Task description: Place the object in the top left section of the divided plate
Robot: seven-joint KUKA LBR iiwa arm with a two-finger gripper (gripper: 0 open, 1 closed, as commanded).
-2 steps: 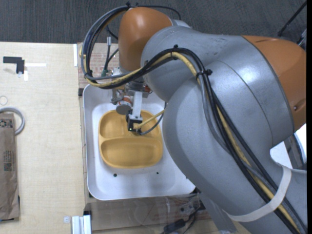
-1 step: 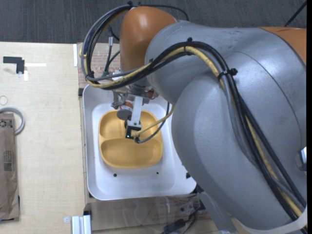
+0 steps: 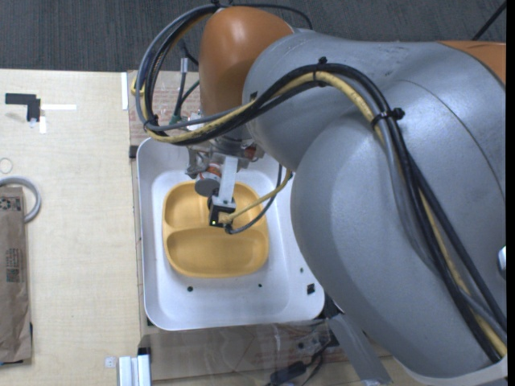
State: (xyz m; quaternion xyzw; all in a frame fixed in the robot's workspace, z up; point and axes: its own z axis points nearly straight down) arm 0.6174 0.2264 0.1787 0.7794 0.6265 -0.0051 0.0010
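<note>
A yellow divided plate point(image 3: 213, 248) lies in the white bin point(image 3: 153, 240), with a large lower section and two smaller upper sections. The top left section point(image 3: 180, 207) shows bare yellow. The gripper point(image 3: 211, 175) hangs over the plate's upper middle, near the ridge between the two upper sections, under the orange band of the arm. A small grey rounded piece point(image 3: 207, 186) sits just below the wrist; I cannot tell whether it is a held thing or part of the gripper. The arm hides the plate's top right section.
The big grey arm covers the right half of the view and the bin's right side. On the wooden bench to the left lie a brown paper bag point(image 3: 12, 272), a grey ring point(image 3: 29, 193) and a black L-shaped mark point(image 3: 22, 101).
</note>
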